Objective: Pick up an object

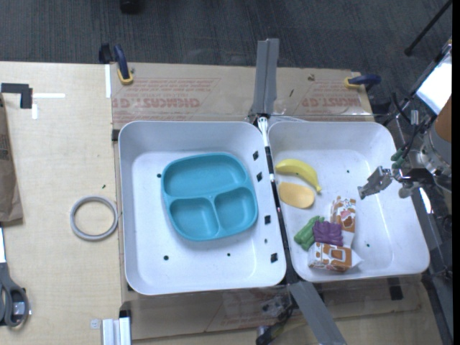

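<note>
The right bin (pixel 374 139) holds a yellow banana (pixel 298 171), a pale yellow oval piece (pixel 297 195), a green toy (pixel 307 231), a purple toy (pixel 328 232) and two giraffe-patterned boxes (pixel 343 213) (pixel 332 256). My gripper (pixel 392 185) hangs over the right side of this bin, to the right of the objects and apart from them. It is open, with nothing between its fingers (pixel 374 184).
A blue divided plate (pixel 209 196) lies in the left bin (pixel 136 214). On the bench to the left lie a grey ring (pixel 94 217) and scissors (pixel 12 300). A metal divider post (pixel 266 77) stands between the bins at the back.
</note>
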You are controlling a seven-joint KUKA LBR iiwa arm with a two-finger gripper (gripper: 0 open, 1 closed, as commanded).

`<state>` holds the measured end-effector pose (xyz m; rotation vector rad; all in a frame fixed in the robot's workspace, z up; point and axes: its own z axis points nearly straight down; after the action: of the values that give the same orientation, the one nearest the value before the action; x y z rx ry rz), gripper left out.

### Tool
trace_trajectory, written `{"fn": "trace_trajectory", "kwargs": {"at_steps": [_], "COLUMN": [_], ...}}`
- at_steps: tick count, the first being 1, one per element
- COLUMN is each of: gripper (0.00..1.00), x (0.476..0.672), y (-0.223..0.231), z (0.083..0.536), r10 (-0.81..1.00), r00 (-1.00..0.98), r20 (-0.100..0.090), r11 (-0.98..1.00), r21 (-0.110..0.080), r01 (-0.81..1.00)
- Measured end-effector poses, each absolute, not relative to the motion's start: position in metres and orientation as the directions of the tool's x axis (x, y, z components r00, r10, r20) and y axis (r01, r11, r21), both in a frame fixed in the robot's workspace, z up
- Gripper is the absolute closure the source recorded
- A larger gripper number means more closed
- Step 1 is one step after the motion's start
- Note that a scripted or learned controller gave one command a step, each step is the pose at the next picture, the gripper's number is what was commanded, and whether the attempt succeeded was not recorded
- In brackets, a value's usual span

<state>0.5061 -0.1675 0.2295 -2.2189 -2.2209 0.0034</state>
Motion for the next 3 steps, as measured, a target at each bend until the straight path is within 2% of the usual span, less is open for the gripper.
{"fn": "trace_trajectory", "kwargs": {"at_steps": [1,2,3], "gripper": [0.00,0.00,1.00], "x": [0.518,0.529,0.529], "y": [-0.134,-0.106,-0.108], "z": [0.091,0.091,0.100], "r10": [0.932,0.987,0.987], "r00": [0.364,-0.164,-0.159], "r20": [-0.001,0.001,0.000], "r11": [-0.364,0.164,0.159], "r21": [-0.004,-0.003,-0.003], "r01": [0.932,0.986,0.987]}}
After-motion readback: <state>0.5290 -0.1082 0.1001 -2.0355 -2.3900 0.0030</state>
